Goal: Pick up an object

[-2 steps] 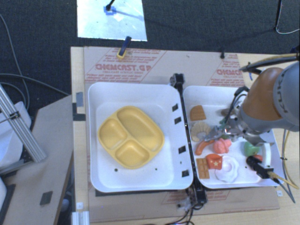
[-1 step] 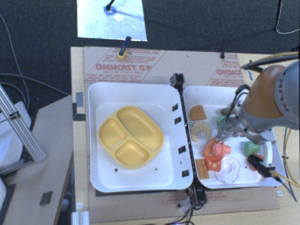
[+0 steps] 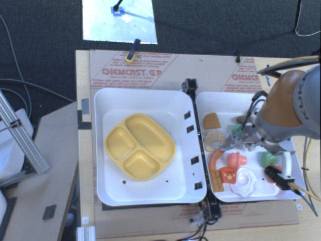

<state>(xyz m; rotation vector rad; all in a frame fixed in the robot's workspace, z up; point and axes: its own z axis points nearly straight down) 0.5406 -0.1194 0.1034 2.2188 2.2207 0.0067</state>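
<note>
The right bin (image 3: 202,107) holds several toy foods: a brown toast piece (image 3: 211,120), a tan ridged piece (image 3: 214,137), an orange curved piece (image 3: 215,159), a pink-red piece (image 3: 235,159), a red piece with a star (image 3: 228,175), a white piece (image 3: 245,181) and a green piece (image 3: 268,158). My gripper (image 3: 233,141) hangs low over the middle of this bin, just right of the tan piece and above the pink-red piece. Nothing is visibly held in it. A small green shape (image 3: 236,130) sits by the gripper's upper side, partly hidden.
The left bin (image 3: 108,182) holds a yellow divided plate (image 3: 140,145). A black divider with clips (image 3: 194,139) separates the two bins. The arm's grey body and orange band (image 3: 281,102) cover the right bin's upper right part.
</note>
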